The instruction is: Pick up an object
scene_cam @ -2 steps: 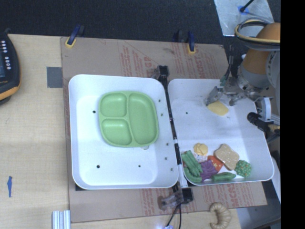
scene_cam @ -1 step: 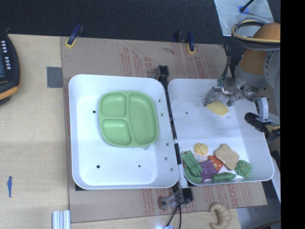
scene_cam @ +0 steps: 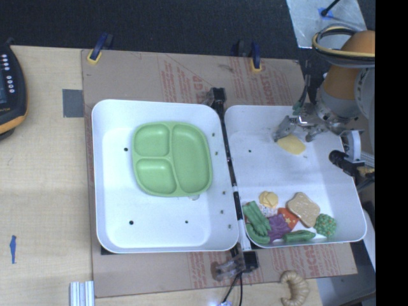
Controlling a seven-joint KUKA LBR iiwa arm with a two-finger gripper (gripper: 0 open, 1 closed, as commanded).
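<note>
My gripper [scene_cam: 296, 131] hangs over the far part of the right bin [scene_cam: 255, 126], its two fingers spread apart and open. Just below and in front of the fingertips a pale yellow toy food piece [scene_cam: 292, 146] lies on the bin floor; nothing sits between the fingers. At the bin's near edge is a heap of toy food: a slice of toast [scene_cam: 303, 208], a broccoli floret [scene_cam: 326, 224], green vegetables [scene_cam: 256, 217], a purple piece [scene_cam: 278, 226] and a small yellow piece [scene_cam: 268, 199].
The left bin [scene_cam: 115, 222] holds a green divided plate [scene_cam: 172, 158]. A tan curled toy [scene_cam: 295, 287] lies on the bench in front of the bins. A black-and-orange pendant [scene_cam: 9, 88] rests at the far left. Clamps [scene_cam: 255, 56] hold the board's far edge.
</note>
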